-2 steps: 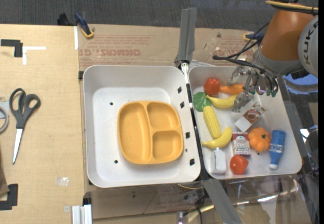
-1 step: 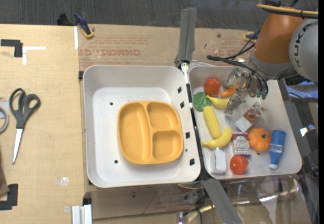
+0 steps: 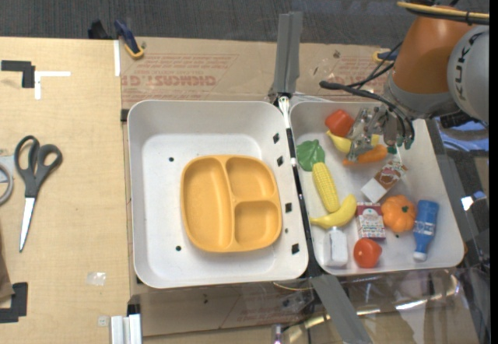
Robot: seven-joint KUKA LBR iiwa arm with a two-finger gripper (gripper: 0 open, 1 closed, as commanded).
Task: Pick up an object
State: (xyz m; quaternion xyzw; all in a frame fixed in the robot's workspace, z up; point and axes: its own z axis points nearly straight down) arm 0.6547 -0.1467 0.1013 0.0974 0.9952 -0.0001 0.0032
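Observation:
My gripper (image 3: 377, 140) hangs low in the back part of the right bin (image 3: 447, 179), under the grey wrist with the orange band. Its fingers stand apart, open, just above an orange carrot (image 3: 372, 154), with nothing gripped between them. A red pepper (image 3: 338, 120) and a small yellow piece (image 3: 340, 142) lie just left of the gripper. In front of it lies a brown and white packet (image 3: 387, 178). The arm hides part of the bin's back right corner.
Also in the right bin: green leaf (image 3: 310, 153), corn cob (image 3: 325, 185), banana (image 3: 336, 214), red carton (image 3: 370, 222), tomato (image 3: 366, 253), white bottle (image 3: 336, 247), orange pumpkin (image 3: 399, 212), blue bottle (image 3: 425, 227). The left bin (image 3: 148, 179) holds a yellow divided plate (image 3: 231, 202). Scissors (image 3: 33, 179) lie far left.

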